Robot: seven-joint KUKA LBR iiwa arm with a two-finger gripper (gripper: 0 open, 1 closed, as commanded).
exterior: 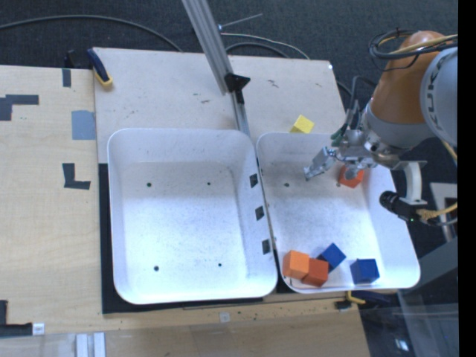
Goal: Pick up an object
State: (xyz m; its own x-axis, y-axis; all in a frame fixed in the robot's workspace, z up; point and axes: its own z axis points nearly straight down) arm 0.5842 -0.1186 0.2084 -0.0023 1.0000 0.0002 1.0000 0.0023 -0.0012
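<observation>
My gripper (320, 165) hangs over the far part of the right bin (387, 229), near its back wall. A red-orange block (352, 176) lies just to the right of the gripper tip, partly under the wrist. I cannot tell whether it touches the gripper. Near the front wall of the same bin sit an orange cube (297, 262), a red-orange cube (317, 273) pressed against it, a tilted blue cube (332, 254) and another blue cube (364, 271).
The left bin (119, 199) stands beside the right one, sharing a middle wall. A yellow block (302, 124) lies on the bench behind the right bin. A slanted metal rail (212, 43) rises from the bins' back junction. Cables trail at the arm's right.
</observation>
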